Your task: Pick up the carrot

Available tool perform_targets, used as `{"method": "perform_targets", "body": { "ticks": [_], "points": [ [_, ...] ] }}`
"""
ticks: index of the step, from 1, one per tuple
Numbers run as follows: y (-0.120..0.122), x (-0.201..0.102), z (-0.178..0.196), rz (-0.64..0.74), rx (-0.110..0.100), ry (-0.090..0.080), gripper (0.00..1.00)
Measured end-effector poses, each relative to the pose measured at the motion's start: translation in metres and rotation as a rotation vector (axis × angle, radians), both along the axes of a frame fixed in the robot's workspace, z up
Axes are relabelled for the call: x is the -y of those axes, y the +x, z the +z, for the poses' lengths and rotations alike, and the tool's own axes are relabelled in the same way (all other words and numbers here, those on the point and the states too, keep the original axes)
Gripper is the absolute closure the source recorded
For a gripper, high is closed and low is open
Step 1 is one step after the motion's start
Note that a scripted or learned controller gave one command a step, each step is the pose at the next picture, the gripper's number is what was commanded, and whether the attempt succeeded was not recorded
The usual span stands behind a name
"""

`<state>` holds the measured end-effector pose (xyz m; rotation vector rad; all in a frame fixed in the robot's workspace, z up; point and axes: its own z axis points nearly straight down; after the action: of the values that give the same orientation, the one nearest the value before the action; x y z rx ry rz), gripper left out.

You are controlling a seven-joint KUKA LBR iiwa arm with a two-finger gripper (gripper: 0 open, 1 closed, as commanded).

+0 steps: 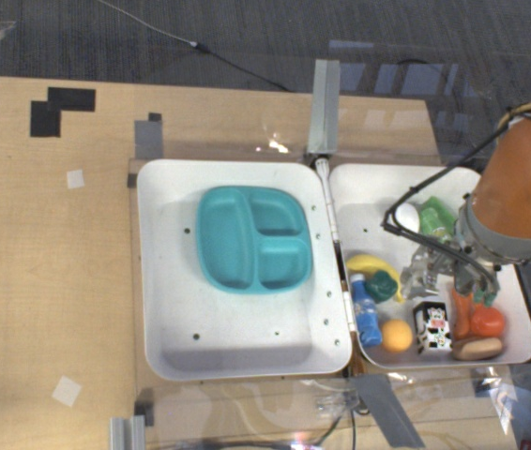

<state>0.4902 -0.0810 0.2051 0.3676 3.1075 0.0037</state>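
The carrot (461, 313), a narrow orange piece with a green top, lies in the right bin (364, 190) near its front right, beside a red tomato-like item (489, 322). My gripper (444, 283) hangs just above and left of the carrot, over the middle of that bin. It looks open, with nothing between its fingers. The arm's orange band (523, 181) covers the bin's right side.
Crowding the right bin are a yellow banana (371, 265), a dark green item (384, 288), a blue bottle (366, 319), an orange ball (397, 336), a black-and-white box (432, 327), a brown roll (477, 349) and a green item (435, 218). The left bin (167, 279) holds a teal divided plate (254, 237).
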Motion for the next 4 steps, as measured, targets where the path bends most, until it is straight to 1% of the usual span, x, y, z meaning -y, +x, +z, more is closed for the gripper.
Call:
{"method": "perform_targets", "body": {
  "ticks": [1,2,3,4],
  "points": [
    [0.002,0.01,-0.093,-0.059,0.006,-0.002,1.0],
    [0.039,0.093,0.043,0.087,0.01,-0.011,1.0],
    [-0.002,0.109,-0.057,0.344,-0.008,-0.004,1.0],
    [0.034,0.057,-0.052,0.116,-0.003,-0.002,1.0]
  ]
}}
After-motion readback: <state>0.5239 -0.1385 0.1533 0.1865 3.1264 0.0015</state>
